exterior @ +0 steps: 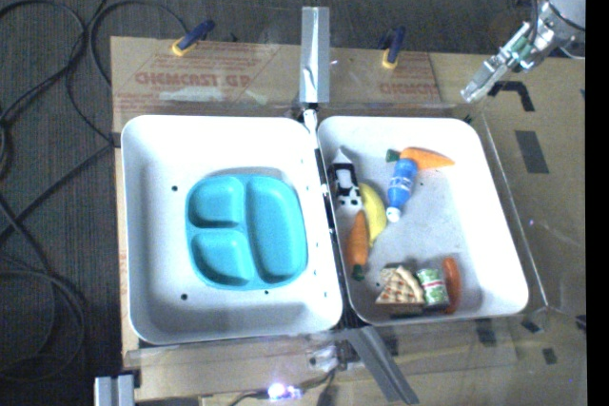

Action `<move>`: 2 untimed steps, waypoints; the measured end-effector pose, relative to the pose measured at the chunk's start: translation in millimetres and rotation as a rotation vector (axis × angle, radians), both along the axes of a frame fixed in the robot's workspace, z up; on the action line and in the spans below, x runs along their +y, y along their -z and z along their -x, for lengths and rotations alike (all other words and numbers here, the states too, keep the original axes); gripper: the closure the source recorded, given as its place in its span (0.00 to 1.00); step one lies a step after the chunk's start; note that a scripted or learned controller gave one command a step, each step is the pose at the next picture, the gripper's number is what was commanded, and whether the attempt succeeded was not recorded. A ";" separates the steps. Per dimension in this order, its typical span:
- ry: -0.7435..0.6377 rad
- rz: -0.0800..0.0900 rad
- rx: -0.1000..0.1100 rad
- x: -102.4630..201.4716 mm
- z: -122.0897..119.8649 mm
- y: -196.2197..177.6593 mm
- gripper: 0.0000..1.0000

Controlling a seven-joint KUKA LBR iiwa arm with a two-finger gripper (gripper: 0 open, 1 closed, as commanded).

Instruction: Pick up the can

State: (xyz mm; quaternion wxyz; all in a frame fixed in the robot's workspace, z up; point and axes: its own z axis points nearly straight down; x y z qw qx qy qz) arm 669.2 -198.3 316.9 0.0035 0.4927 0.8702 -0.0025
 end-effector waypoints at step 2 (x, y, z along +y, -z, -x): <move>0.223 -0.006 0.001 -21.7 -0.9 55.3 1.00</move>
